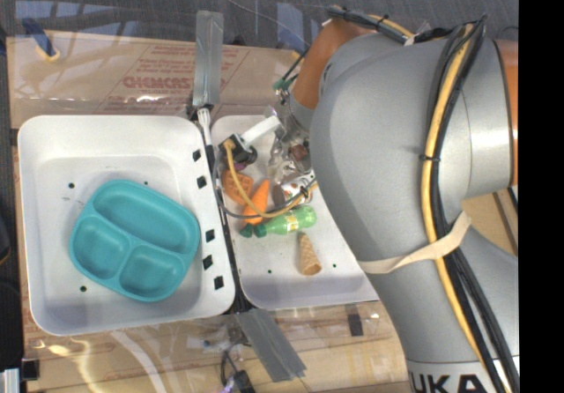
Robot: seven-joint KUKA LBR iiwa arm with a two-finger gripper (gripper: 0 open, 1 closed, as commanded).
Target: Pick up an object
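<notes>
From the near rim of the right bin working back, an ice-cream cone lies alone with its long axis running near to far, narrow tip toward the rim. Just beyond it a green bottle-shaped toy lies crosswise, cap end toward the arm. Behind that sits a tangle: an orange carrot-like piece among darker bits, under the gripper, whose opening I cannot tell. The cone looks the cleanest pick; closing across its short width, clear of the bottle, should serve best. Left of this bin, a teal divided plate lies in the left bin.
</notes>
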